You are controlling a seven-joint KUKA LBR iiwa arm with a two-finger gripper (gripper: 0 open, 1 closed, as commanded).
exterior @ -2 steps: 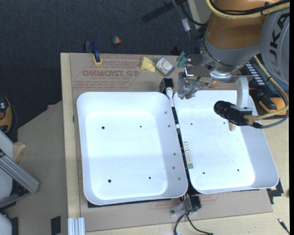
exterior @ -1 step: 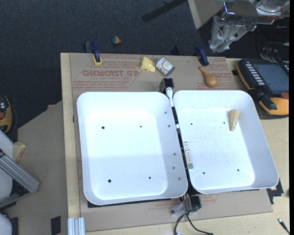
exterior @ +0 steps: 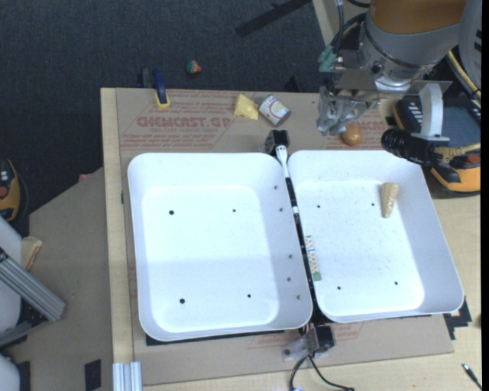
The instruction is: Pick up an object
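Camera view, looking down at a slant on the bench point(exterior: 69, 252): at far left, a length of grey metal framing point(exterior: 30, 286) lies across the bench's edge. Beyond the bins, on the brown board printed with red lettering point(exterior: 183, 121), a small blue-and-yellow clamp point(exterior: 160, 88) stands at the board's back edge, with a tiny multicoloured object point(exterior: 194, 67) on the dark floor behind it. The left bin point(exterior: 141, 229) sits next, its white floor marked by four dark dots. Past its far rim, a yellow wedge point(exterior: 245, 108) rests just beside a small white-and-grey block point(exterior: 273, 110). A dark strip with a pale label point(exterior: 302, 237) runs along the seam where the two bins touch. The right bin point(exterior: 428, 260) holds a cream cone-shaped object point(exterior: 389, 199), lying near its far right corner with the narrow tip pointing toward the viewer. Above that bin's back rim, the grey arm with its orange band point(exterior: 412, 19) hangs over the board, and its gripper point(exterior: 336, 122) hovers outside the bin, well apart from the cone; the metal fingers point(exterior: 328, 121) stand close together with nothing visible between them. A small brown rounded object point(exterior: 351, 137) lies on the board just beside the fingertips.
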